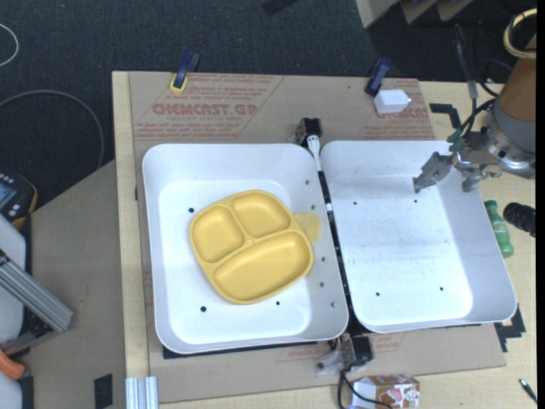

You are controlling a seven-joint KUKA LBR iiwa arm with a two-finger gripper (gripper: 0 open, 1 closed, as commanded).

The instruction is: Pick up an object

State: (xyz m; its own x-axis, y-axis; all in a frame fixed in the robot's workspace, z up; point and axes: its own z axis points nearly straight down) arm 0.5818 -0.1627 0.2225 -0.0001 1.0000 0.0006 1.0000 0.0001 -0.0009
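A yellow divided plate with three compartments lies flat in the left white bin. A small pale yellow piece peeks out from under the plate's right edge. My gripper hangs over the upper right part of the right white bin, far from the plate. It is open, its two grey fingers are spread, and nothing is between them. The arm's wrist comes in from the right edge.
The bins sit on a cardboard sheet held by blue clamps. A small white block lies behind the right bin. A green marker rests beside that bin's right rim. Cables run near the wrist.
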